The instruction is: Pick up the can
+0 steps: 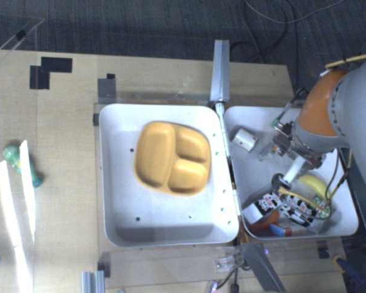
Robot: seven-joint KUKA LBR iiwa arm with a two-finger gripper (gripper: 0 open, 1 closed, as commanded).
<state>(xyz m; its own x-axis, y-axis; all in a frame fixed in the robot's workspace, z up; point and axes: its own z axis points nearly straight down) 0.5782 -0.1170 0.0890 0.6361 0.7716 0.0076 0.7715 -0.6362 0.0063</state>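
The pick is at an early stage, by the look of it: the gripper is low inside the right bin, but nothing can be seen clamped in it, and from this slanting view I cannot tell whether it stands apart or closed. What I take for the can, a cylinder with a busy printed label, lies on its side just below the gripper in the picture, among the clutter against the bin's near wall. The gripper tip looks to be close above its upper edge, though I cannot say whether the two touch. A banana lies just to the gripper's right, towards the arm, and seems to press against the can's far end. A red item and a blue item sit further below the gripper, on the far side of the can. A small white object rests up and to the left of the gripper, well apart from it. The yellow divided tray sits far to the gripper's left in the other bin. So the approach seems largely made; what is left, as I judge it, is securing the can and lifting it clear of its neighbours.
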